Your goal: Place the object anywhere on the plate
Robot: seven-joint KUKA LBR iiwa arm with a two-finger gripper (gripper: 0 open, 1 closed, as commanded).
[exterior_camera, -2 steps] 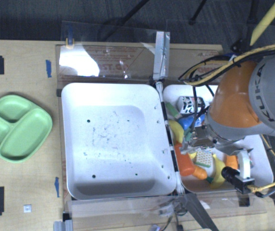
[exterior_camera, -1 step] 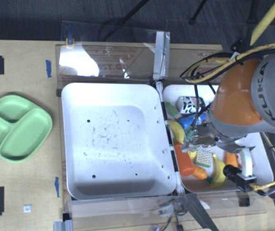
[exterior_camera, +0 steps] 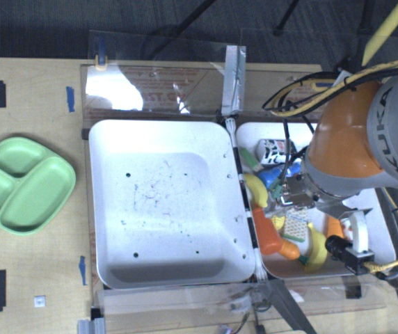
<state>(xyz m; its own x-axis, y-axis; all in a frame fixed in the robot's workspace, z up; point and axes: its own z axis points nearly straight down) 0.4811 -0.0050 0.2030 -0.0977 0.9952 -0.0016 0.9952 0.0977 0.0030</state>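
A pale green divided plate (exterior_camera: pixel 24 184) lies on the wooden bench at the far left, outside both bins. My gripper (exterior_camera: pixel 287 195) hangs low in the right bin (exterior_camera: pixel 366 204), over a pile of toy food. Beneath and beside it are a yellow banana (exterior_camera: pixel 257 188), an orange carrot-like piece (exterior_camera: pixel 272 239), a blue item (exterior_camera: pixel 277 175) and a yellow perforated piece (exterior_camera: pixel 295 223). The grey and orange wrist (exterior_camera: pixel 345 145) hides much of the bin's contents.
The left bin (exterior_camera: pixel 164 200) sits between the plate and the right bin. A black-and-white can (exterior_camera: pixel 274 149) lies at the right bin's far side, a yellow and orange piece (exterior_camera: pixel 321 242) near its front. Cables loop above the arm.
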